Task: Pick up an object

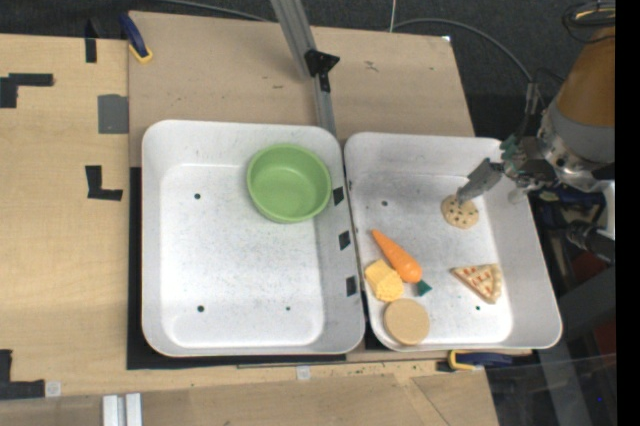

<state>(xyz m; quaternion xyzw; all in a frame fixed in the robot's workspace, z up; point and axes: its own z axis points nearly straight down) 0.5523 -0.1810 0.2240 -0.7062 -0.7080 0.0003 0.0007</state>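
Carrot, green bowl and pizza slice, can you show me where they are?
carrot (pixel 397 257), camera view, the middle of its orange body.
green bowl (pixel 289 182), camera view, the inside bottom of the bowl.
pizza slice (pixel 479 281), camera view, the middle of the triangle's topping.

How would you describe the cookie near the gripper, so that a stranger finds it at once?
Look in the right bin, in its upper half, just at the tip of the gripper. There lies the cookie, a small pale round disc with dark specks. The pizza slice is triangular, and the plain tan disc has no specks.
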